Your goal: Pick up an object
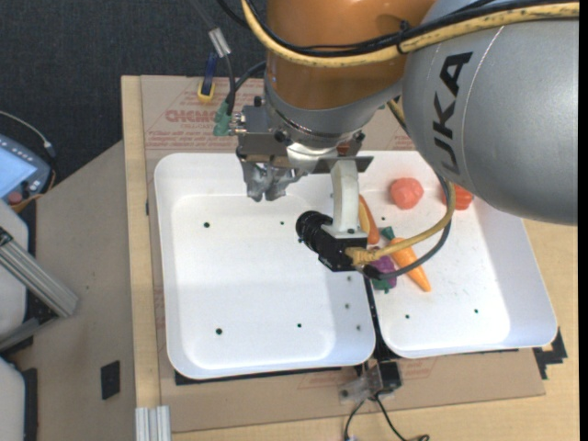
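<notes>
Holding a carrot (415,274), right bin (496,320) perhaps holds tomatoes (405,192).

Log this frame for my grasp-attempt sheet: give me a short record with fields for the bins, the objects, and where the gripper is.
left bin: bare white floor with small dark dots
right bin: holds the objects
objects: red tomato-like ball; orange carrot next to a purple piece
gripper: low over the left bin's far edge
held object: none seen between the fingers
arm: orange band above the wrist
</notes>
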`<action>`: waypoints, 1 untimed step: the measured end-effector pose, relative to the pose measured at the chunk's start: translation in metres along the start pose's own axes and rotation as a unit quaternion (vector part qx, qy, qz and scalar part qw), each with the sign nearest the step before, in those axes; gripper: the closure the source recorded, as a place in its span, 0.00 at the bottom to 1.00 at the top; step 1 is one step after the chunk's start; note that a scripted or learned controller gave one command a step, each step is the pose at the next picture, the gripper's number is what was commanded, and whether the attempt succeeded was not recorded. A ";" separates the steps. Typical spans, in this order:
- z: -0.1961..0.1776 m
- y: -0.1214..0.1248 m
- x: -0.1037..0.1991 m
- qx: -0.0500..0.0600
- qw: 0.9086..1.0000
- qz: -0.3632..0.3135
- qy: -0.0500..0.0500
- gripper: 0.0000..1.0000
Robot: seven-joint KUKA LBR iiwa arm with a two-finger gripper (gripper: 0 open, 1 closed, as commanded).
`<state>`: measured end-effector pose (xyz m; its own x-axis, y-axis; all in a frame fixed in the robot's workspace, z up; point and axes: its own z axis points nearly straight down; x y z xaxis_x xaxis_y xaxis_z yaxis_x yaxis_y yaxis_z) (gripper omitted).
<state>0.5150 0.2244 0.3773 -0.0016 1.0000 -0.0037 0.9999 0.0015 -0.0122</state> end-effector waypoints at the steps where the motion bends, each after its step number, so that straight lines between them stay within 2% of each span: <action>1: 0.204 -0.038 -0.041 0.004 1.000 0.003 -0.002 1.00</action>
<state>0.4748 0.1826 0.1737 0.0040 1.0000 -0.0074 0.9998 -0.0042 -0.0192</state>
